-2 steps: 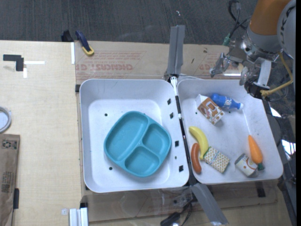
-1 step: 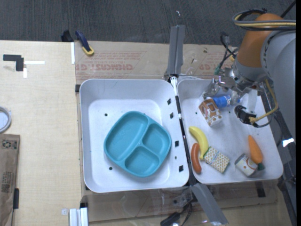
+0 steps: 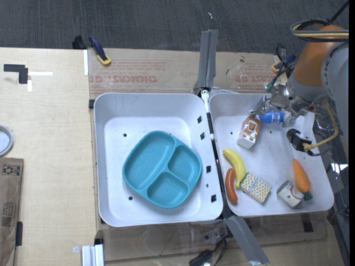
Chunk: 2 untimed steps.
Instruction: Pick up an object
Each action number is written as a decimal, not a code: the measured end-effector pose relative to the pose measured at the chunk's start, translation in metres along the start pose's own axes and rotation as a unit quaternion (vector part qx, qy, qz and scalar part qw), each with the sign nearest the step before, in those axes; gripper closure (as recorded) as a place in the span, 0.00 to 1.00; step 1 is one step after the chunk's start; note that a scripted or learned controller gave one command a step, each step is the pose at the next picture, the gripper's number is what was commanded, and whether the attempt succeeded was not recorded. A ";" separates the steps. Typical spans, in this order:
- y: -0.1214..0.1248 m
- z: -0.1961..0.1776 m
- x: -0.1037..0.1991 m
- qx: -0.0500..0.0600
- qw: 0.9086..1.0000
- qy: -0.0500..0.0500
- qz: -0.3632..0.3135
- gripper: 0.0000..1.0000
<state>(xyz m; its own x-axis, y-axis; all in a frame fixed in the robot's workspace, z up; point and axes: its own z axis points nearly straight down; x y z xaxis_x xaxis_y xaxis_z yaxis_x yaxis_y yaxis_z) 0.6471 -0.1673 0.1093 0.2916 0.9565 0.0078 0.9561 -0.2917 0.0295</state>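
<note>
We could not tell how the gripper (image 3: 270, 114) was set; it sat low over the far part of the right bin (image 3: 327, 204), at a small carton (image 3: 249, 133). Nearer lay a banana (image 3: 236, 163), sausage (image 3: 231, 186) and carrot (image 3: 300, 175); the left bin (image 3: 102, 165) held a blue tray (image 3: 161, 169).

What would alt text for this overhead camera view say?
A grey and orange robot arm reaches into the right white bin, which holds a banana, carrot and small cartons. The left bin holds a blue divided plate.
</note>
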 end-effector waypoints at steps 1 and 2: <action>0.000 -0.009 -0.002 0.002 1.000 -0.003 -0.001 1.00; -0.002 0.002 0.035 0.017 0.997 -0.014 0.077 1.00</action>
<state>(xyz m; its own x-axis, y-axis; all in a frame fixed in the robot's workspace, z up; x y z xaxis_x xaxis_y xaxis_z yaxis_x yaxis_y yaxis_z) 0.6556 -0.1328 0.1075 0.4347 0.9004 -0.0192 0.9005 -0.4349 -0.0028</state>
